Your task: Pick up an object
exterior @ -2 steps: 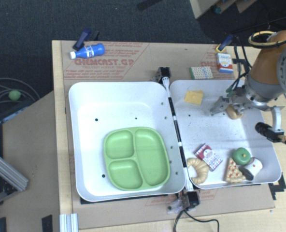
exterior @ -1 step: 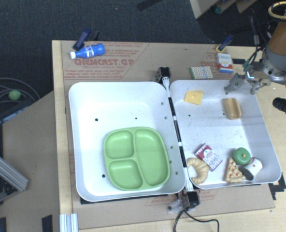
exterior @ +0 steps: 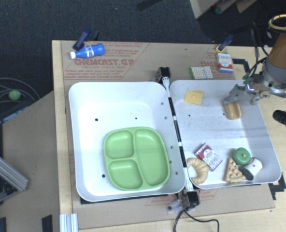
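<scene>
Tan and rounded, the small bread-like piece (exterior: pixel 233 110) lies in the far part of the right white plastic bin (exterior: pixel 264 129). Just above it you see the grey two-finger gripper (exterior: pixel 239 94); I cannot tell its state. Well nearer in that bin lie a croissant (exterior: pixel 198 170) and pizza slice (exterior: pixel 235 171).

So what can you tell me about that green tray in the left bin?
The green tray is a pale green, rounded-corner plate that looks like plastic, split by raised ridges into three compartments: two on the left, one longer on the right. It lies flat, slightly rotated, on the floor of the left bin, toward its near right corner. No other object touches it.
</scene>
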Robot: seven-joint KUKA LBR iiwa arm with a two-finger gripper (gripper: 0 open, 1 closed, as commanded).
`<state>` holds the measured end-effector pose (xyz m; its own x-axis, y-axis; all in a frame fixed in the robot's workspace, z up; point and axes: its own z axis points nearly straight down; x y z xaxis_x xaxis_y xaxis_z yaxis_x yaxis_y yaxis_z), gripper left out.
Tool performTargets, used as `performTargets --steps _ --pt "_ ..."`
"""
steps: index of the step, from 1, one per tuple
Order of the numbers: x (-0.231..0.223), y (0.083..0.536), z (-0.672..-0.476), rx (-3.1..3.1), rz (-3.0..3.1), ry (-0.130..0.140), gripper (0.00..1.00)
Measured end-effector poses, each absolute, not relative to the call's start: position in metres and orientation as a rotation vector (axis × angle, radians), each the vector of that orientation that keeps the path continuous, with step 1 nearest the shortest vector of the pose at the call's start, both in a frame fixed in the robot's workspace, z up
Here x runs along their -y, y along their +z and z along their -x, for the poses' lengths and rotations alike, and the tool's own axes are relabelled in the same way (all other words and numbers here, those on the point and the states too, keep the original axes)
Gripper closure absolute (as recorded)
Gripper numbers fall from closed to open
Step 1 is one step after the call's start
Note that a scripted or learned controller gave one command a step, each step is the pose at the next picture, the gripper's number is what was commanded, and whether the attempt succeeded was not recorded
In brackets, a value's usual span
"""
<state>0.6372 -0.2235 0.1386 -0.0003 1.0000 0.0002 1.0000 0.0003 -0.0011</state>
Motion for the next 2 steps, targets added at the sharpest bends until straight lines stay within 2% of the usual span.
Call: performTargets --steps 1,2 --pt "0.217 0.084 -0.639 2.221 2.209 -0.011 0.00" --pt "0.223 0.096 -0.639 2.225 2.220 -0.001 1.00"
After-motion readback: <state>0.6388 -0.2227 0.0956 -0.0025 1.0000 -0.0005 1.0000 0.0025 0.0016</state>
